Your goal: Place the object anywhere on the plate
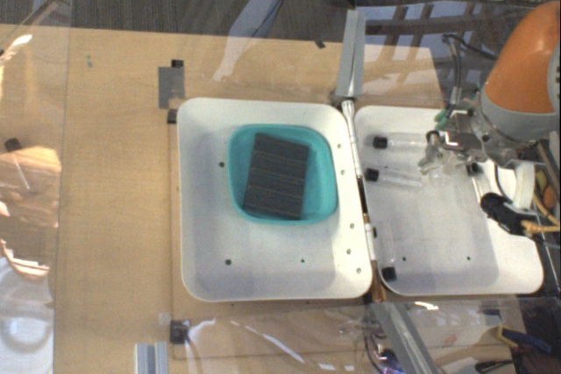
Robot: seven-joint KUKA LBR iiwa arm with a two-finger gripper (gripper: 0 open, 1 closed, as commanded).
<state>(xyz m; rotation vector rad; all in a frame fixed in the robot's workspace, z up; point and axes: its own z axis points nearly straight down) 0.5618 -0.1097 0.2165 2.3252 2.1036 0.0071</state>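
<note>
Already, by the look of it, the placing is done: over in the left bin (pixel 202 267) the teal plate (pixel 326 188) sits near the middle, and a dark ribbed block (pixel 278 177), the object, lies flat on it, well inside the rim and slightly turned. Nothing pins it or hangs over it. So I would judge the task at its tail end, with the object resting on the plate and no part of the arm near it.

Moving right, past the divider where the two bins meet, the right bin (pixel 438 258) holds what seem to be clear tube-like pieces with dark caps (pixel 379 142) near its left and upper side.

Further right, the arm (pixel 524 66) with its orange band comes in over the right bin's upper corner, and the hand (pixel 449 140) sits low there, well apart from the block, with the whole divider between them. I cannot tell how the hand is set; it is too small and cluttered to read.

If anything remains, the next move calls only for the arm to keep clear of the left bin, so the block is not nudged off.
</note>
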